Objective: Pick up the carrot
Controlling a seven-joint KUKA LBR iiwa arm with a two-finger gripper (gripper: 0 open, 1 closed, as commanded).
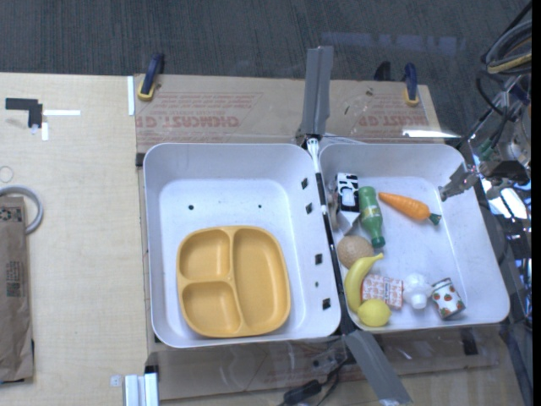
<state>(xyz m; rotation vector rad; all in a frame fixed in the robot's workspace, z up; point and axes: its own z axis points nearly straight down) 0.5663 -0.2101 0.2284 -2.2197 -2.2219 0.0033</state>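
Right bin (473, 227) — white, shallow; contents as follows: carrot (407, 206), orange with green stem end, lying flat near the far edge, tip toward the divider, stem toward the right wall, touching nothing; green bottle (370, 216), lying lengthwise just left of the carrot; black-and-white carton (347, 191) by the divider, at the bottle's far end; brown round fruit (354, 249) below the bottle; banana (359, 276), curved, just beneath it; lemon (374, 313) at the near edge, touching the banana's lower end; red-and-white packet (382, 290) beside the banana; white ball-like item (416, 289) next to the packet; small patterned cup (447, 299), tipped, toward the near right corner

Left bin (169, 184) — white, shallow; holds one yellow divided plate (233, 280), three compartments, set toward the near edge

Gripper (454, 183) — at the right bin's far right corner, above the rim, well apart from the carrot; grips nothing; whether its fingers stand wide or narrow cannot be told from this angle

Bench: cardboard sheet (254, 108) under the bins' far edge, held by two blue clamps (152, 73); brown paper bag (15, 286) at the bench's left edge
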